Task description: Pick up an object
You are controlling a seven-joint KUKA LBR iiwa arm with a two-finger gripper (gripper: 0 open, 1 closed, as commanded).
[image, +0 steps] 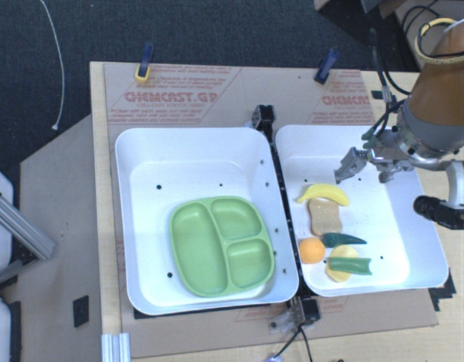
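The metal two-finger claw (365, 166) hangs spread wide and empty at the right of the frame, above the right shallow white plastic bin (420, 274). The curved yellow toy banana (324, 194) lies just below-left; centre over it, then descend squarely.

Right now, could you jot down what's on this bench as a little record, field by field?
left bin: white shallow tray holding a green three-compartment plastic plate
right bin: white shallow tray holding toy food
food items: yellow banana, tan bread slice, orange ball-shaped fruit, dark green pepper-like piece, yellow and green piece
gripper: over the right bin's back part, above the banana, nothing seen in it
arm: grey with orange band, entering from the right
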